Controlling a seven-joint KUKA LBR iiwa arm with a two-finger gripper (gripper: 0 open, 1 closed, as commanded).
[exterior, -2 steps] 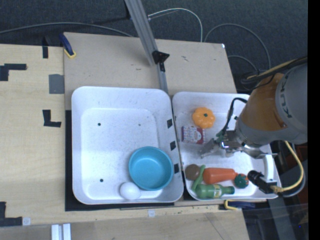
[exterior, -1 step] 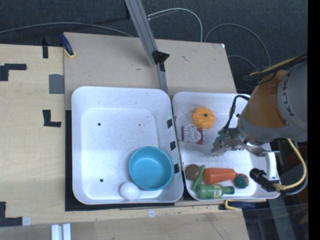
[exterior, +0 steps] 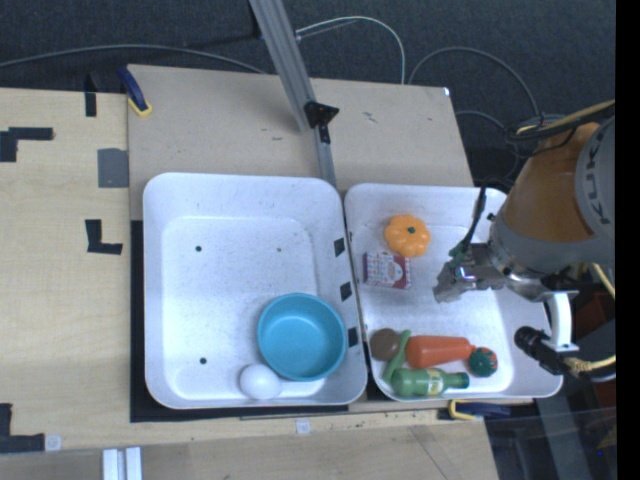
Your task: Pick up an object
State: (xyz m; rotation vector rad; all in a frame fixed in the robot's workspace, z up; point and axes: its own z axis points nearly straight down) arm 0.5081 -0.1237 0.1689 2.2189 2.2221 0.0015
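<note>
My gripper (exterior: 450,284) hangs over the right bin (exterior: 440,204), right of its middle, with nothing visible between its fingers. To its left lies a small red and white packet (exterior: 386,269). An orange pumpkin-shaped toy (exterior: 407,235) sits above the packet. Along the bin's front edge lie a brown round piece (exterior: 383,344), an orange carrot (exterior: 438,349), a green bottle (exterior: 428,380) and a small red and green toy (exterior: 483,361).
The left bin (exterior: 200,208) holds a blue bowl (exterior: 301,335) and a white ball (exterior: 260,380) near its front right corner. A grey pole (exterior: 285,48) slants in from the top. Cables run behind the bench.
</note>
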